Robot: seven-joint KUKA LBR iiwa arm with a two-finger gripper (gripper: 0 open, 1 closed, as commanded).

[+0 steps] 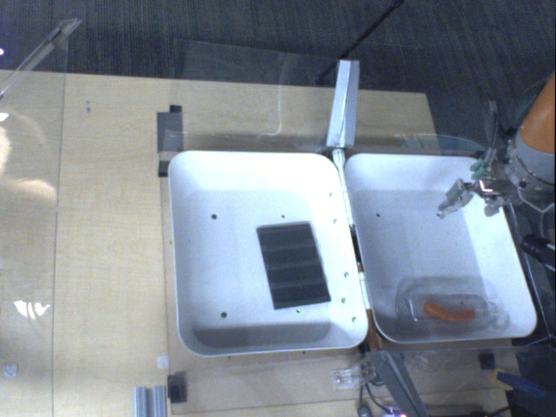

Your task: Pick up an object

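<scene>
A dark ribbed pad (294, 264) lies flat in the left bin (191, 259), well to the left of the tool and below it. The tool (458, 196) hovers over the right bin (382, 233), its thin fingers slightly parted and gripping nothing. Below it, near the bin's front wall, rests a clear packet with an orange piece inside (449, 308).

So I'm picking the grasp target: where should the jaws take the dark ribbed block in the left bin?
Probably across the two long edges of the dark ribbed block, coming straight down from above. It lies flat and slightly rotated mid-bin, away from the walls, so the wrist should turn to match.
</scene>
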